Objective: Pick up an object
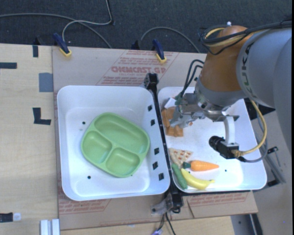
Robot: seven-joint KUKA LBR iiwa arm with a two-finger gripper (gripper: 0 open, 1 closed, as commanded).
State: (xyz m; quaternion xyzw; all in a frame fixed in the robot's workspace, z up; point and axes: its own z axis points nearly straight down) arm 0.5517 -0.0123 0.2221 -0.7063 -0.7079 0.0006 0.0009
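Observation:
My gripper [182, 117] hangs low over the upper left part of the right bin [245, 131], right above a brown bread-like toy [170, 122] that lies against the bin's left wall. The wrist hides the fingertips. Near the bin's front lie a waffle piece [180, 156], an orange carrot [204, 166], a yellow banana [198, 180] and a green pod [178, 176].
A green divided plate [115, 144] lies in the left bin [71, 131]. A black divider [157, 131] runs between the bins. The arm's grey and orange body [235, 58] covers the right bin's far side, and a black cable fitting [223, 147] hangs over its middle.

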